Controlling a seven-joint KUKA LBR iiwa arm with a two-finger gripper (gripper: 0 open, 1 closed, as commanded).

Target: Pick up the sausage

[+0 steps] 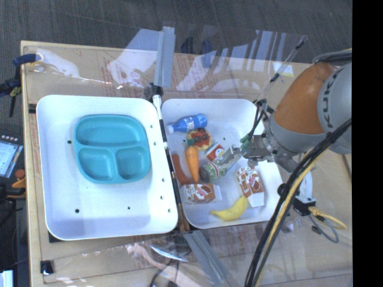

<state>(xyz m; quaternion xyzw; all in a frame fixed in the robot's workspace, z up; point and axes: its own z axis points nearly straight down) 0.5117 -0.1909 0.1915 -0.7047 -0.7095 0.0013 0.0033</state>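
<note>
Arm comes in from the right, orange band up top, grey wrist angled down-left over the right bin. Gripper sits low over that bin's right-centre, just beside a silver packet; can't tell whether the jaws are apart or together, and nothing clearly sits between them. Black and yellow cables hang off the wrist and loop down past the bin's right corner. Left bin holds a teal tray with three compartments, one long one at the top and two smaller ones below, lying flat toward the bin's upper middle. Right bin holds the clutter: blue bottle on its side near the top-left, a red and yellow toy just below it, carrot upright-ish in the centre-left, tip pointing down. Sausage is a dark reddish-brown piece along the right bin's left wall, just beside the carrot on its left, well apart from the gripper. A green can lies right of the carrot, touching the silver packet. Two printed snack packs: one below the carrot, another at the right, under the wrist. Banana lies near the bottom edge, between the two packs.
</note>
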